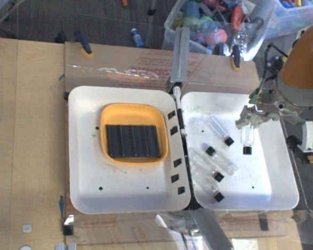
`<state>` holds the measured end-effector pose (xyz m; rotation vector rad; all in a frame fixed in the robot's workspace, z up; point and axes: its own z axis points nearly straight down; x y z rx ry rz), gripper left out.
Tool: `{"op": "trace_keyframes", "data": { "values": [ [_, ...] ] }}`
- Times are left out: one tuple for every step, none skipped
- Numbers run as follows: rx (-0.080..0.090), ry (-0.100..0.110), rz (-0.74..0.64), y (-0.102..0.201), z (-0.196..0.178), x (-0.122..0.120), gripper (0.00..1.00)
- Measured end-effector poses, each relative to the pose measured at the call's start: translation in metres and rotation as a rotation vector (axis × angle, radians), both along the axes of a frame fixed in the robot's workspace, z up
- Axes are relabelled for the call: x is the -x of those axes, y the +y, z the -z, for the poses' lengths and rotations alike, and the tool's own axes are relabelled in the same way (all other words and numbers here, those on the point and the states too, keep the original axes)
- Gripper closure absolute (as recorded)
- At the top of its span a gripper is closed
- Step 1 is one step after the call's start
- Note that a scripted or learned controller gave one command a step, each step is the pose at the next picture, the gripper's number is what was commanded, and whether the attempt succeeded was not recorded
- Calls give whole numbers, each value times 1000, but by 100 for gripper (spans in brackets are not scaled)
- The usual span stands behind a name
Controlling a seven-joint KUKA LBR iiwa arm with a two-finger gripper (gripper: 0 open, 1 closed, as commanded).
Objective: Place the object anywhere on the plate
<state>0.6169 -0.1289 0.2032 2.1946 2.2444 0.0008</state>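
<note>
An orange plate (110, 117) lies in the left bin (82, 159). A dark ribbed rectangular object (133, 141) rests flat on the middle of the plate. My gripper (249, 123) hangs over the upper right part of the right bin (273, 178), far from the plate. A clear tube with a black tip (247, 139) sits right under the gripper; I cannot tell whether it is held or lying on the bin floor.
Several clear tubes with black caps (216, 169) lie scattered in the right bin. Small black tabs (177, 162) line the ridge between the bins. A clear tub of colourful toys (223, 17) stands behind the bins.
</note>
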Motion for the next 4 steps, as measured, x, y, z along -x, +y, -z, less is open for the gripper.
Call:
{"op": "trace_keyframes", "data": {
  "values": [
    [0,-1,-187,21,-1,-13,100],
    [0,-2,-392,43,2,-44,100],
    [1,-2,-529,56,-20,-50,100],
    [-1,2,-712,64,-1,-50,100]
  ]
}}
